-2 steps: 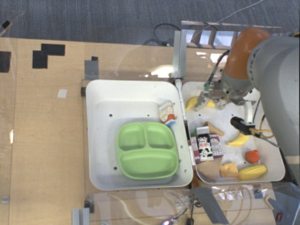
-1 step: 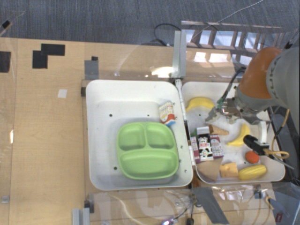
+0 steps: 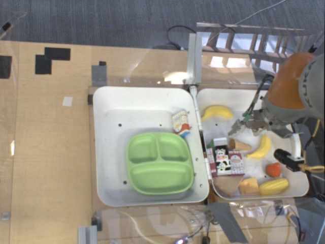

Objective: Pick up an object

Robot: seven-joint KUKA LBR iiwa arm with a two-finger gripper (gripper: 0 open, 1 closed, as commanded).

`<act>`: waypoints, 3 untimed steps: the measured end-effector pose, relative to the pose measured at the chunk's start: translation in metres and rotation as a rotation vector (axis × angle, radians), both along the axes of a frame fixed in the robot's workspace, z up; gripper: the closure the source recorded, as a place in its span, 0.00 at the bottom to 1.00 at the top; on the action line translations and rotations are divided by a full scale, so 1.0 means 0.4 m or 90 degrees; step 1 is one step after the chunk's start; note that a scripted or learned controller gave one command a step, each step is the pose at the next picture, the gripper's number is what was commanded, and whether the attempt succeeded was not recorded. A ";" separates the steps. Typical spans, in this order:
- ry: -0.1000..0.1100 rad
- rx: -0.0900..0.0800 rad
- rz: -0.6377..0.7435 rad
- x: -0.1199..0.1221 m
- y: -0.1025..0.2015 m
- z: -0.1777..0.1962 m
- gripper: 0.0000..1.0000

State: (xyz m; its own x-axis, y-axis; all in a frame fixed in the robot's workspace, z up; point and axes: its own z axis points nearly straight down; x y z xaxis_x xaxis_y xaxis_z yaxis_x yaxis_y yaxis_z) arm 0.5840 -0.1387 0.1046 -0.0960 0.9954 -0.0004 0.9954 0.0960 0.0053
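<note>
Desk (image 3: 45, 151): pale wood, flat. Two shallow white plastic bins. Left bin (image 3: 109, 136) carries a glossy green three-compartment tray (image 3: 160, 162); a small printed packet (image 3: 181, 122) lies just beyond the tray at 1 o'clock. Right bin (image 3: 302, 187) is cluttered: curved bananas (image 3: 217, 112), a cow-print carton (image 3: 221, 160), a small red fruit (image 3: 273, 170). Hand (image 3: 248, 121) hangs low in the right bin; cannot tell how far open, nothing seen in its grasp. Step: approach. Next likely: descend onto the second banana (image 3: 262, 147) at 4 o'clock, then close.

The end effector (image 3: 242, 123) hovers, seemingly empty, between two bananas (image 3: 217, 112) in the right bin (image 3: 303, 187).
</note>
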 end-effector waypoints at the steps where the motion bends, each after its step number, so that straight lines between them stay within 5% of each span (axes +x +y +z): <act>1: -0.006 0.006 0.091 -0.066 -0.140 -0.036 0.00; 2: -0.012 -0.009 0.162 -0.123 0.035 -0.028 0.00; 3: -0.002 -0.001 0.243 0.036 0.034 -0.033 0.00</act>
State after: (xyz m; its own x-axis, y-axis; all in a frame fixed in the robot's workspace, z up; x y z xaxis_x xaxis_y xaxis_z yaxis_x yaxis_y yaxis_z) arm 0.5986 -0.1250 0.0914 -0.4602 0.8878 -0.0032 0.8878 0.4602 0.0074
